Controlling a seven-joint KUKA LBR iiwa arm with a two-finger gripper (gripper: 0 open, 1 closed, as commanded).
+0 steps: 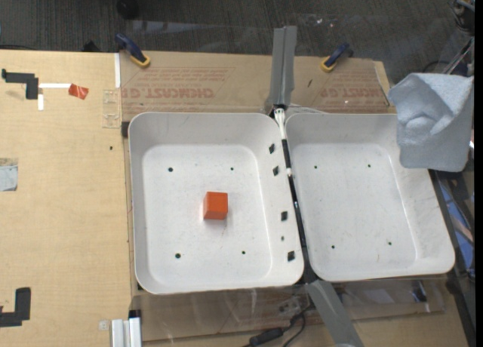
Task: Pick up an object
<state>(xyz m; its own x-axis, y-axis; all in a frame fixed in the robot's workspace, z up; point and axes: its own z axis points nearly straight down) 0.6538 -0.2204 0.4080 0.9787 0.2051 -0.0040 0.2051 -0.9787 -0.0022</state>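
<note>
A small orange-red cube [216,205] lies on the floor of the left white bin [151,187], a little below its middle and apart from every wall. A bulky grey part of my arm [434,121] hangs at the right edge, over the far right corner of the right white bin [423,255]. It is far from the cube, with the whole right bin between them.
A grey bar [283,66] runs back from the seam between the bins. Cardboard [196,85] lies behind them, held by two clamps [132,50] [336,56]. A wooden panel [60,187] lies left, with a small red piece [78,91] on it.
</note>
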